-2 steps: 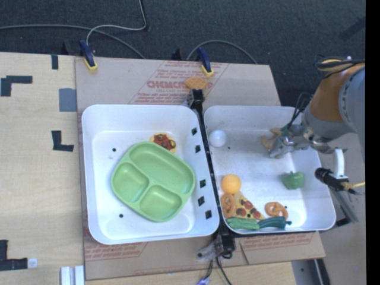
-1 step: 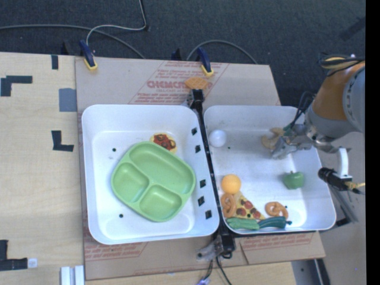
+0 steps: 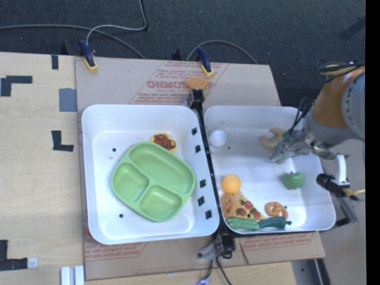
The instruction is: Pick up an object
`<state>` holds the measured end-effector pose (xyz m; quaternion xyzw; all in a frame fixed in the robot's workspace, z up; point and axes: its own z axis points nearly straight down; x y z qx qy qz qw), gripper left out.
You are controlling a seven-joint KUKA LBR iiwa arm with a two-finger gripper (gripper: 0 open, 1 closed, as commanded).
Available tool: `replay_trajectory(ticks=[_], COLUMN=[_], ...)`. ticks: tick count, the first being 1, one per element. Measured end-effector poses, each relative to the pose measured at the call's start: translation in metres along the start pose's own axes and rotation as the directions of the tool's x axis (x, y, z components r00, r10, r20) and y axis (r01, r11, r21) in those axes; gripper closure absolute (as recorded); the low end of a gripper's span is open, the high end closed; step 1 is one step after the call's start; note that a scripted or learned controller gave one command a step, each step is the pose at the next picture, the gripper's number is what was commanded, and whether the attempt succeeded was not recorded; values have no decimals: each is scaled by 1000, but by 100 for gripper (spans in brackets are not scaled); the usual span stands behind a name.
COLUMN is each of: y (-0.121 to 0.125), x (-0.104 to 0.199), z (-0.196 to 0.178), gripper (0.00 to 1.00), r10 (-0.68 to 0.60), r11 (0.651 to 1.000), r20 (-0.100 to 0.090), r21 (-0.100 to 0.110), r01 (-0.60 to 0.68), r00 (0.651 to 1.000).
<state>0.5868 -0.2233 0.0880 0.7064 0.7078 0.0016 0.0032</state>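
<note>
The grey two-finger gripper [image 3: 284, 150], grip state unclear, hangs near the right bin's far right corner beside a small tan toy [image 3: 273, 139], seemingly light and rigid; pinch its middle

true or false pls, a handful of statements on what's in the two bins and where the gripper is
1. The green divided plate lies in the left bin. True.
2. The orange ball sits on the green plate. False: it lies in the right bin, near the divider.
3. The gripper is over the right bin. True.
4. The white ball lies in the left bin. False: it is in the right bin, at its upper left.
5. The pretzel lies near the right bin's front edge. True.
6. The green block rests in a plate compartment. False: it lies on the right bin's floor.
</note>
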Motion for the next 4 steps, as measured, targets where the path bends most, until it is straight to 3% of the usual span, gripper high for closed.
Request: replay_trajectory(ticks=[2, 3, 4], y=[17, 9, 41], x=[-1, -1, -1], z=[1, -28, 1], gripper=[100, 100, 100], r10=[1, 2, 0], r11=[1000, 1000, 1000], r20=[-1, -2, -2], r21=[4, 7, 6], r01=[-1, -2, 0], r00=[1000, 1000, 1000])
